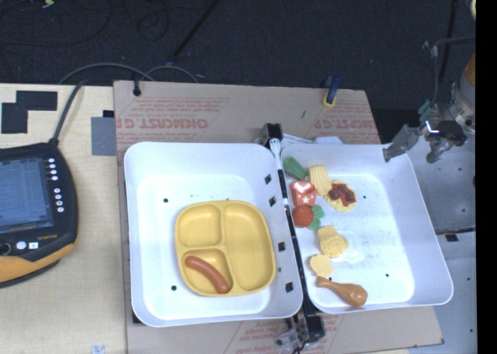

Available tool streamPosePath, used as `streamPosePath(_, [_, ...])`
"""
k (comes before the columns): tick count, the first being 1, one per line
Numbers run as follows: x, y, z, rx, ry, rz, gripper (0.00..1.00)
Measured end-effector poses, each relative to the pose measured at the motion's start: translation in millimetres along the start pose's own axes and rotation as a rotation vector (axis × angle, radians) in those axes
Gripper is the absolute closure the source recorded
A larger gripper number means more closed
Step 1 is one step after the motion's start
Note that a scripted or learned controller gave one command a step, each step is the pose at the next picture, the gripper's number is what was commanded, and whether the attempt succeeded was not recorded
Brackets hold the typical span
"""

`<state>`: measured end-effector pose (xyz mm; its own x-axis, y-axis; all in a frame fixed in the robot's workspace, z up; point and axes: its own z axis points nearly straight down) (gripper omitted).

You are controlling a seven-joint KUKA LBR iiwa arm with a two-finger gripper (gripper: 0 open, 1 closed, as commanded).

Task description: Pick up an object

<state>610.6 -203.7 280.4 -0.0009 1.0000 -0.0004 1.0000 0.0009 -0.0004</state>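
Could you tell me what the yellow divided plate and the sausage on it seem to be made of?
Yellow divided plate: probably moulded plastic, uniform colour with a soft sheen. Sausage: likely glossy plastic toy food, smooth and evenly reddish-brown.

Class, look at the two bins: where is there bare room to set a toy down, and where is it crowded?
Free: the right white bin's right half, beyond the brown toy drumstick; the left white bin's floor around the yellow divided plate. Crowded: toy food along the divider, near the yellow corn cob.
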Motion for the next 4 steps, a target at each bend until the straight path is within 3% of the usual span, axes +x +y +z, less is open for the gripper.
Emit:
streamPosePath(1, [-0.2,0.2,-10.0,0.0,0.0,-0.002,1.0])
streamPosePath(2, [49.8,-118.4,-98.6,0.003,0.004,-0.001,1.0])
streamPosePath(3, [118.7,-135.7,-10.1,0.012,0.005,-0.005,1.0])
streamPosePath(4, [188.5,-134.2,-70.7,-0.002,0.002,-0.007,1.0])
